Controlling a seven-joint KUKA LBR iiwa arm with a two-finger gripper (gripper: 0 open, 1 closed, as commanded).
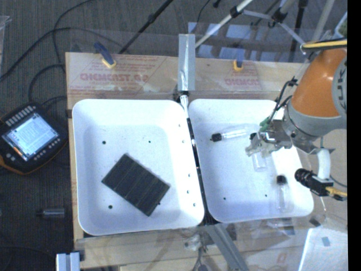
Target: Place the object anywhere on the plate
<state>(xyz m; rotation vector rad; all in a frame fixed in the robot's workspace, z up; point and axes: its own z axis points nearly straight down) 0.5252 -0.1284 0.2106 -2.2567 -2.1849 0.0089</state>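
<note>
Overhead, arm [321, 95] apparently points down into right bin [225, 208] beside tube [231, 134].

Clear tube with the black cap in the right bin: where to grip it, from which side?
Grip the clear tube mid-barrel, coming straight down, fingers closing across its width. It lies flat, nearly left-right, black cap at its left end, with bare bin floor on both long sides. The gripper hangs just right of it.

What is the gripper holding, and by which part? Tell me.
Cannot be told. The gripper sits low over the right bin, its tips blurred; no thing shows between them. One tube lies apart, unheld.
</note>
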